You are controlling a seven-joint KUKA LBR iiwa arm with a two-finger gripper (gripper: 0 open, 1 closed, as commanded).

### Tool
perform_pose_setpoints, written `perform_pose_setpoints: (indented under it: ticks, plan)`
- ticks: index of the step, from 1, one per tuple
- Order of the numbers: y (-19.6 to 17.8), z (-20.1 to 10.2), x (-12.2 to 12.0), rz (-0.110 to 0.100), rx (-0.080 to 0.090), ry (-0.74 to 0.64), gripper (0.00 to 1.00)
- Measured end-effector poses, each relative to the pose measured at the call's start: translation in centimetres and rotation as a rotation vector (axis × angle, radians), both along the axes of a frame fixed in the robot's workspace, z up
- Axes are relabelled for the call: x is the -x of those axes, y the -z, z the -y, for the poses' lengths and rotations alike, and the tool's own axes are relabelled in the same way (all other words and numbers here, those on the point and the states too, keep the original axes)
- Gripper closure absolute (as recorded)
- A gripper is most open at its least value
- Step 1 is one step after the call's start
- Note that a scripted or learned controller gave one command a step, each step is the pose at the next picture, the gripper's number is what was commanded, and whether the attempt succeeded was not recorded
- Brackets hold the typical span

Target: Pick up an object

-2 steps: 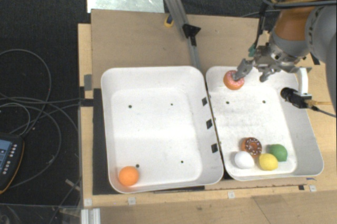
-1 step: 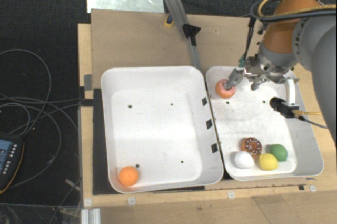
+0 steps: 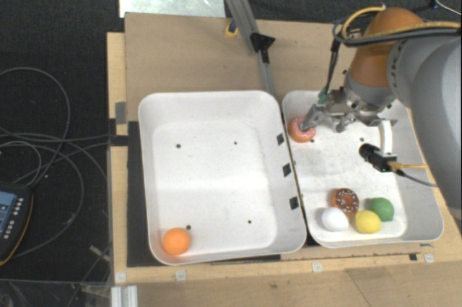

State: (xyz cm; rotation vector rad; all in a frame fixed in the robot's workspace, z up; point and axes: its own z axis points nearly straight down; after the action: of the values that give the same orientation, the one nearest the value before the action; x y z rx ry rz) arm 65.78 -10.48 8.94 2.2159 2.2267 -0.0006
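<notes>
A pink ring-shaped toy [image 3: 299, 131] lies at the back left of the right bin [image 3: 426, 226], against its left wall. My gripper [image 3: 318, 123] hangs low over that corner, its tip touching or overlapping the pink toy's right edge. The wrist hides how the gripper meets the toy. At the front of the same bin sit a brown sprinkled donut [image 3: 346, 200], a white ball [image 3: 333, 219], a yellow ball [image 3: 367, 222] and a green ball [image 3: 382, 209], close together. An orange ball [image 3: 176, 241] rests in the front left corner of the left bin [image 3: 209, 105].
The grey arm with its orange band [image 3: 379, 45] reaches in from the right above the right bin's back half. A black cable plug [image 3: 375, 156] hangs over the middle of that bin. A slanted metal pole [image 3: 242, 6] crosses the bench behind the bins.
</notes>
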Motion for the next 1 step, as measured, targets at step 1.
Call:
perform_pose_setpoints:
  ticks: [1]
  plan:
    - [-1.39, 0.01, -0.18, 0.006, 0.000, -0.002, 1.00]
